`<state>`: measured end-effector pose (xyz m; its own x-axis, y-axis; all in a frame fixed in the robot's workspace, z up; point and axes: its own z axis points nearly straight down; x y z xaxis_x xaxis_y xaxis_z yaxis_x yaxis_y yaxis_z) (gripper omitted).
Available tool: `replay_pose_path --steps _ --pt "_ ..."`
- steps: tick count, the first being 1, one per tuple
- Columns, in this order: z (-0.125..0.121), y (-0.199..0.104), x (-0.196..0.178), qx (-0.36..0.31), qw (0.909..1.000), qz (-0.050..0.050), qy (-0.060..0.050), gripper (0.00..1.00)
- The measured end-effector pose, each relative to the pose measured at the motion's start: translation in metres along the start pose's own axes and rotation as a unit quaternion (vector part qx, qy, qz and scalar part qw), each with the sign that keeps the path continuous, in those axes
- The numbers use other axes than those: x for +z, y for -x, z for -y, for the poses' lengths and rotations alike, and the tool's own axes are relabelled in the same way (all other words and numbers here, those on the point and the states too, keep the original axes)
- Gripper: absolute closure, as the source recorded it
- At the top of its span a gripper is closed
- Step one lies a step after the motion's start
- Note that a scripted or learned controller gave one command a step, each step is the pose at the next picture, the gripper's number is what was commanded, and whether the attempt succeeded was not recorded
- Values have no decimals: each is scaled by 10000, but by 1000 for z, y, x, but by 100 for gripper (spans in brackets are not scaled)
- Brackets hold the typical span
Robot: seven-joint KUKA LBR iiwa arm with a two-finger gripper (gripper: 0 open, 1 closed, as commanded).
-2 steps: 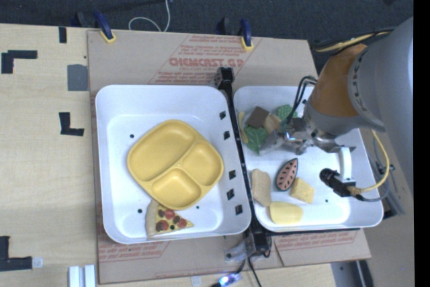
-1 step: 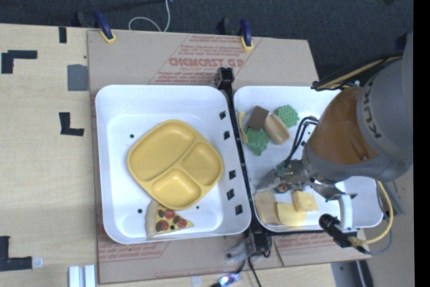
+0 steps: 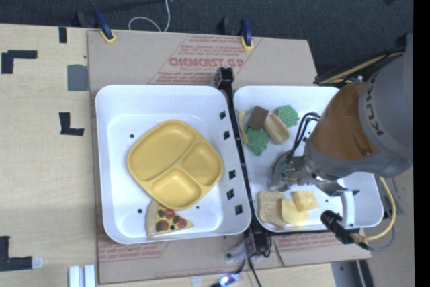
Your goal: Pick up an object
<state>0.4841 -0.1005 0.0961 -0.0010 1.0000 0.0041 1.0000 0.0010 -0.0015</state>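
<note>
My gripper [image 3: 287,175] hangs low over the middle of the right bin [image 3: 306,94], below the arm's orange band. Just in front of it lie a slice of toast [image 3: 270,207] and pale yellow cheese pieces [image 3: 299,206]. Behind it sit a brown block [image 3: 257,117], a tan bread roll [image 3: 276,128], a green leafy piece [image 3: 256,140] and a green bumpy piece [image 3: 287,115]. Nothing shows between the gripper's fingers.
The left bin [image 3: 111,144] holds a yellow divided plate [image 3: 175,162] and a pizza slice [image 3: 166,220] at its front. A black divider [image 3: 232,144] runs between the bins. The arm's bulk covers the right bin's right half.
</note>
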Motion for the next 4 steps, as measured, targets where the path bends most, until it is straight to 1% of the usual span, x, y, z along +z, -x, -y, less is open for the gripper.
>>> replay_pose_path --steps 1,2,3,4 --pt "0 0 0 2 10000 -2 -4 0" --pt "-36 -1 12 1 10000 16 -8 0" --pt "-36 -2 1 1 10000 11 3 100" --pt "-36 -2 1 2 10000 11 4 0"
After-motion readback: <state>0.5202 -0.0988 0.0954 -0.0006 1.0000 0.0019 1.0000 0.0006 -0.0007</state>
